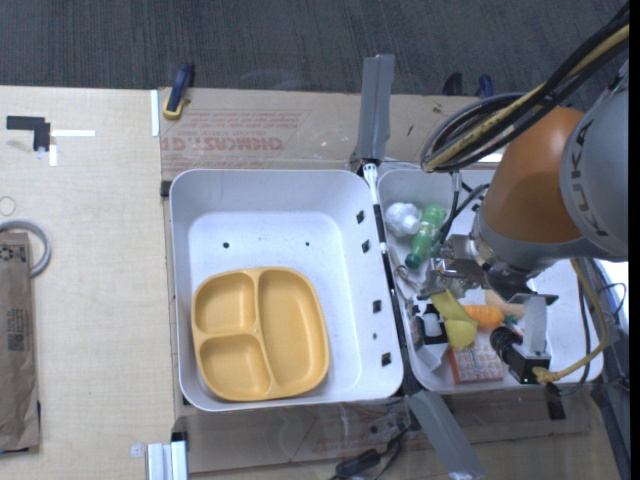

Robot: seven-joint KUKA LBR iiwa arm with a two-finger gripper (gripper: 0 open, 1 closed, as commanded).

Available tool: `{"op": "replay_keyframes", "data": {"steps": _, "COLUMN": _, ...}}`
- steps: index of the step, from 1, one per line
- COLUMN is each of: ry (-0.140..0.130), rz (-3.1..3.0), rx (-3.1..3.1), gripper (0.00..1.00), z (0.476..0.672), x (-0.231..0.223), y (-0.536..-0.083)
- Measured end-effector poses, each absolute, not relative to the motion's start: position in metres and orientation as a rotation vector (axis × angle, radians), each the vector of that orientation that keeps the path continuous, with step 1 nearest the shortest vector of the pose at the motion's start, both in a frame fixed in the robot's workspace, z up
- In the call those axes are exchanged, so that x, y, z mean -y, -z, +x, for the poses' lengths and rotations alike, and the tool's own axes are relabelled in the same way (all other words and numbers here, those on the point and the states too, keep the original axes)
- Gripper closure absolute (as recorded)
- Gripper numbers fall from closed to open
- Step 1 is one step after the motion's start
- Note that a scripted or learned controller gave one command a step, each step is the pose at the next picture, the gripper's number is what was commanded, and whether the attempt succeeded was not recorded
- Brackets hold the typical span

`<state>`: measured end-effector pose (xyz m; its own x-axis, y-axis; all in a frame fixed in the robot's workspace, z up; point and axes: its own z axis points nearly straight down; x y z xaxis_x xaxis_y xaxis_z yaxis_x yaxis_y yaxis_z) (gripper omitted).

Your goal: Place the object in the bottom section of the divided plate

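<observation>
A yellow divided plate [260, 332] lies in the left bin [200, 208], toward its front left, with three sections. My gripper [437, 286] hangs low over the right bin [590, 353], under the grey and orange arm [535, 183]. It is right above a heap of small things: a yellow banana-like piece [456, 322], an orange carrot-like piece [486, 315] and a green bottle [425, 231]. The arm hides much of that bin. Nothing shows between gripper and plate.
A white crumpled item [400, 216] lies at the back of the right bin, and a red-patterned card [476, 367] at its front. A metal divider [376, 108] stands between the bins. Black cables [520, 103] arc over the right bin. A brown bag [16, 338] lies at far left.
</observation>
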<state>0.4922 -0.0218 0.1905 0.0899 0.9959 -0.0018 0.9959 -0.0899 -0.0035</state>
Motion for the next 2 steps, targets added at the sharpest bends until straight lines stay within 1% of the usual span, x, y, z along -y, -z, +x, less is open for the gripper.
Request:
{"op": "replay_keyframes", "data": {"steps": 1, "ry": -0.006, "rz": -2.108, "rx": 2.329, "gripper": 1.00, "z": 0.508, "x": -0.055, "y": -0.207}}
{"op": "replay_keyframes", "data": {"steps": 2, "ry": -0.010, "rz": -2.137, "rx": 2.300, "gripper": 1.00, "z": 0.518, "x": -0.129, "y": -0.147}}
